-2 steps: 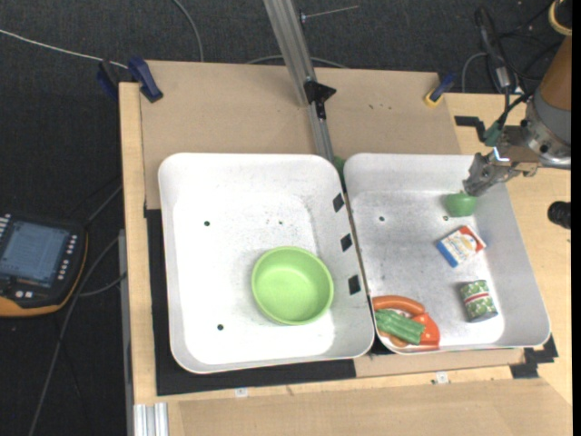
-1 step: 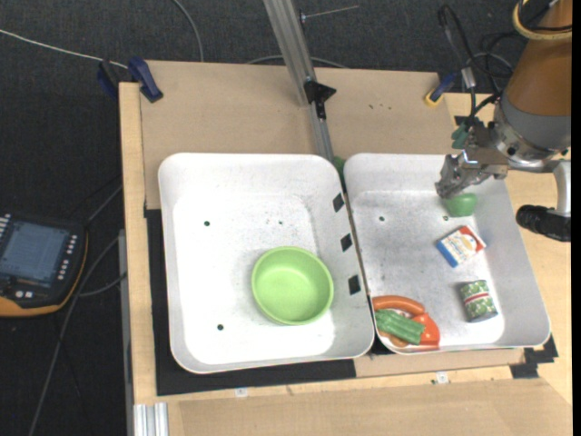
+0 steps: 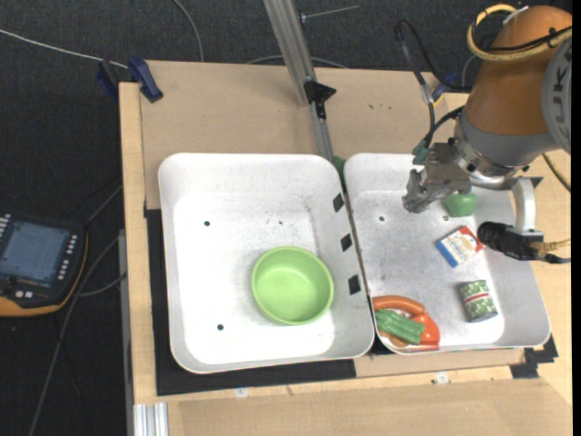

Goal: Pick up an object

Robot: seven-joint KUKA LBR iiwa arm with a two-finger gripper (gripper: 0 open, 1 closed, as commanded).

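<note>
The right bin (image 3: 531, 321) serves as the landmark here. The gripper (image 3: 419, 192) hangs low over its upper middle, and whether the fingers are spread or pressed together cannot be told from this slanted view, since the dark metal of the tool blurs into one mass.

Nothing is seen between the fingers, so the pick looks not yet made. The nearest candidate is a small green object (image 3: 461, 203), lying in the bin's upper part just beside the gripper, on the side toward the bin's outer right wall (it is partly tucked under the wrist, so its shape is hard to read and no long axis can be given). That offset is what the next move turns on: the tool would probably have to shift sideways toward the right wall before closing.

Further down the bin lie a small white and blue carton (image 3: 457, 245), its long axis slanted, and a green can (image 3: 477, 300) near the lower right corner. A tray of orange and green toy vegetables (image 3: 405, 322) sits at the bin's lower left corner. A green bowl (image 3: 291, 285) rests in the left bin (image 3: 182, 198).
</note>
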